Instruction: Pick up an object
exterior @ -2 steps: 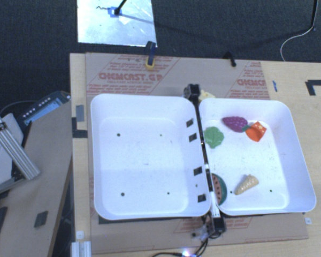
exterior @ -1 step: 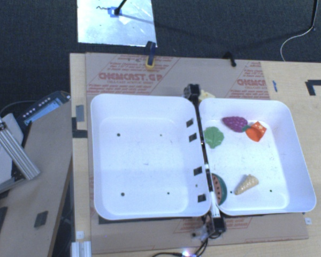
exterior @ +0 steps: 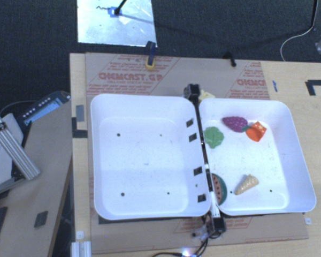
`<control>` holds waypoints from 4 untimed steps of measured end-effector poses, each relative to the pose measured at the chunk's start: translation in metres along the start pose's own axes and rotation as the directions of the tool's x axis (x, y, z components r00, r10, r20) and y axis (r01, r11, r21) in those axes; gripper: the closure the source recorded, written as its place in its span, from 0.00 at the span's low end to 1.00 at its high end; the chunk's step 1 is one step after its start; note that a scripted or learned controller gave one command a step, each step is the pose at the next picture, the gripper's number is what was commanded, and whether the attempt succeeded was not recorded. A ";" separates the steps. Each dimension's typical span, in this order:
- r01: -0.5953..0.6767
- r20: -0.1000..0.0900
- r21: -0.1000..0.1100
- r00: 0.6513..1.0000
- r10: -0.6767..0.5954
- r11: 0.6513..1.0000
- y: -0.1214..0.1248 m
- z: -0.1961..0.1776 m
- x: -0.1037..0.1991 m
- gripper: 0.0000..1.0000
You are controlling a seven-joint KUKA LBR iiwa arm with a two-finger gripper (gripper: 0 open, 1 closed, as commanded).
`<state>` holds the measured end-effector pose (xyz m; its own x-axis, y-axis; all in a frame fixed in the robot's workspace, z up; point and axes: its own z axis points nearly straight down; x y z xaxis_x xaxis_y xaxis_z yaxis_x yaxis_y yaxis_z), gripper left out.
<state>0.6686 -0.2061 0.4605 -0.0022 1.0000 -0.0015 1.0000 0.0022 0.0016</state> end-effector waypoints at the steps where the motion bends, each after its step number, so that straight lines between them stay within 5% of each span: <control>1: 0.001 0.000 -0.001 1.000 -0.001 1.000 0.000 0.010 0.000 1.00; 3: 0.002 0.001 -0.002 1.000 -0.002 1.000 0.000 0.020 0.001 1.00; 4: 0.010 -0.002 -0.007 1.000 -0.010 1.000 0.001 -0.028 0.089 1.00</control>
<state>0.6693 -0.1173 0.4881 -0.0125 0.9999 0.0005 0.9999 0.0125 0.0086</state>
